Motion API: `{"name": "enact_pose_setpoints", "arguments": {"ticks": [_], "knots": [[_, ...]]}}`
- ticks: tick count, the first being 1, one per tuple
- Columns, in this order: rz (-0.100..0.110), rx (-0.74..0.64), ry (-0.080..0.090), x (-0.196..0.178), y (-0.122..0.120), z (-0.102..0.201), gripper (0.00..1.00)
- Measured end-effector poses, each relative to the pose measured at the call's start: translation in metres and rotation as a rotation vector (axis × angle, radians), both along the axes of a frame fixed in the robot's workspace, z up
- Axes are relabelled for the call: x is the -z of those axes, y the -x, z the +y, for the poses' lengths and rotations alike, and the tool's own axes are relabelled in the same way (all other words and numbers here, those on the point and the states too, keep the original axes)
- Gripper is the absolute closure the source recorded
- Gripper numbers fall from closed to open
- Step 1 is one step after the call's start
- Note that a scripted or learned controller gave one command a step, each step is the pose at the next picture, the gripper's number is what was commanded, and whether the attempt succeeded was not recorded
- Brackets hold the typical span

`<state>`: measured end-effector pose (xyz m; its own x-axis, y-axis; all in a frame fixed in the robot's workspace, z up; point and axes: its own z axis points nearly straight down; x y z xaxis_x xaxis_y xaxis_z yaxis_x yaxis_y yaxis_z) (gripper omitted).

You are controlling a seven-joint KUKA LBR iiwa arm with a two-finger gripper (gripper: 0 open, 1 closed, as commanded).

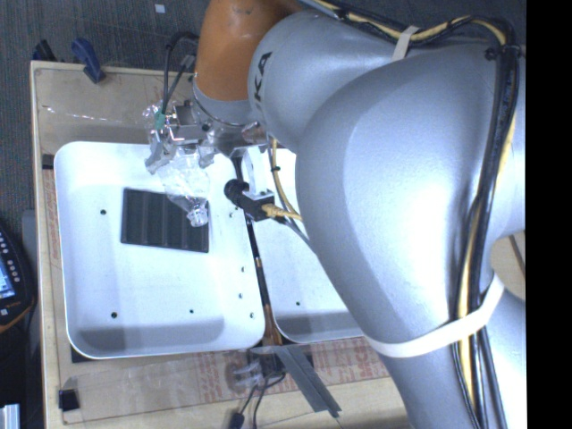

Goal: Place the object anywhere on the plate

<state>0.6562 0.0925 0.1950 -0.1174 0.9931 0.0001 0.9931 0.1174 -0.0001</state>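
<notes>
I reach in from the right, and my grey arm [393, 177] with its orange band [228, 47] covers most of the right bin [299, 324]. My fingers [183, 172] hang over the back part of the left bin [134, 329], just beyond the plate's far right corner. They are a pale, glossy blur against the white bin floor, and I cannot tell whether they stand wide or narrow.

The plate [161, 222] is a dark ribbed rectangle lying flat in the middle of the left bin. At its far right corner, right below my fingers, sits a small grey-white lump, the object [197, 213]. It overlaps the plate's edge. I cannot tell whether it rests on the plate or hangs from me.

Both bins sit side by side on the table [179, 382], touching along a dark seam. A blue clamp [88, 58] grips the table's far left corner.
</notes>
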Motion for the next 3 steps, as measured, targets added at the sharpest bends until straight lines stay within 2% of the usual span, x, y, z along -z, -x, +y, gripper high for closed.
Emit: {"name": "enact_pose_setpoints", "arguments": {"ticks": [1, 2, 3], "knots": [[0.001, 0.074, 0.001, -0.010, 0.000, 0.033, 1.00], [0.006, 0.128, 0.001, 0.004, 0.000, -0.032, 1.00], [0.000, -0.200, 0.000, -0.001, 0.000, 0.037, 1.00]]}}
